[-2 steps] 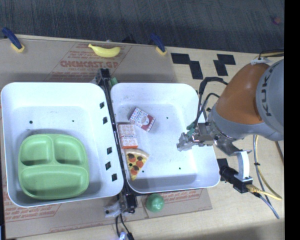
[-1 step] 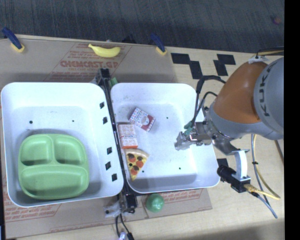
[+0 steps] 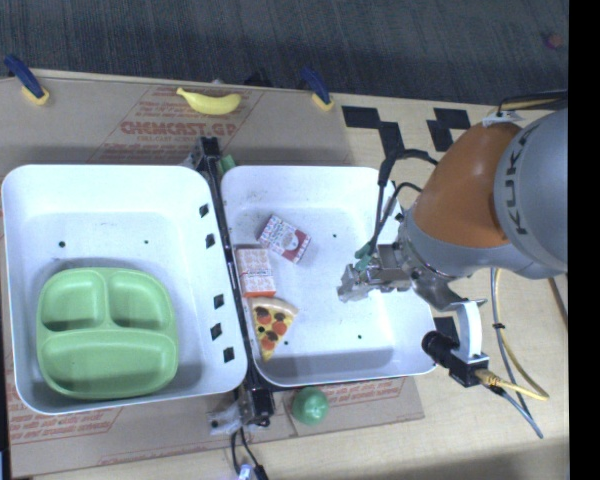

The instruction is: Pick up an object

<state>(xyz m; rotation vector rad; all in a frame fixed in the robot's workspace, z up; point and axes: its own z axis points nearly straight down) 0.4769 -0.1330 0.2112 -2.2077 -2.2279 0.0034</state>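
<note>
The jaws (image 3: 352, 286) hover over the right bin (image 3: 380, 358) — open or closed, I cannot tell.

Lab bench: clamped cardboard (image 3: 180, 128), white bins (image 3: 110, 183).

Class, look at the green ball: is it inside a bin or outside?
Outside. The green ball sits on the cardboard just below the front rim of the right bin, near the junction between the two bins.

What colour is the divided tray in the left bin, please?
Light green, seen in the camera view.
</note>
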